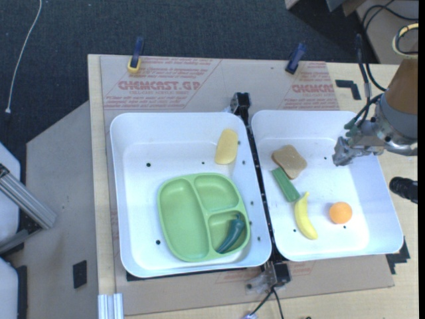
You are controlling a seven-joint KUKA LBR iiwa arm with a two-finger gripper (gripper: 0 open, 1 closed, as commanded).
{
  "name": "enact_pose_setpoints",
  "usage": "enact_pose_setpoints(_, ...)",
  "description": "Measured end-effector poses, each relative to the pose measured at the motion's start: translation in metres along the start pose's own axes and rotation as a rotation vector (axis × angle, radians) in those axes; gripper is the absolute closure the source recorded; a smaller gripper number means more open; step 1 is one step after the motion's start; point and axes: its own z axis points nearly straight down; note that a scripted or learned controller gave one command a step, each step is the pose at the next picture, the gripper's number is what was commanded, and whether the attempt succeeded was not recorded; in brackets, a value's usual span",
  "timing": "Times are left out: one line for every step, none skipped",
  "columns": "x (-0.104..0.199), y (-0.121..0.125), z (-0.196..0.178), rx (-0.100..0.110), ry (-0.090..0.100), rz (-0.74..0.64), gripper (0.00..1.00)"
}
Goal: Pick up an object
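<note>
The right bin (372, 244) holds a tan bread-like piece (289, 160), a green stick (286, 184), a yellow banana (305, 216) and an orange ball (340, 212). My gripper (345, 153) hovers at the bin's upper right, above and to the right of the bread piece, well clear of the ball. Nothing shows between its fingers. In the left bin (133, 138) sit a green divided plate (182, 218) with a dark teal pepper (232, 234) in its lower right section, and a pale yellow oblong piece (226, 146) near the top right.
A black clamp (240, 103) sits at the top between the bins. Blue clips (136, 52) (296, 57) hold the cardboard sheet at the back. Cables hang near the arm at the right.
</note>
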Motion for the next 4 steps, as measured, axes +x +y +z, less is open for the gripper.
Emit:
enact_pose_setpoints(0.058, 0.011, 0.008, 0.001, 0.0, 0.0, 1.0)
enact_pose_setpoints(0.106, 0.016, -0.003, -0.004, -0.002, 0.004, 1.0)
enact_pose_setpoints(0.158, 0.02, -0.013, -0.005, -0.002, 0.0, 1.0)
enact_pose_setpoints(0.211, 0.026, 0.001, -0.002, -0.002, 0.001, 1.0)
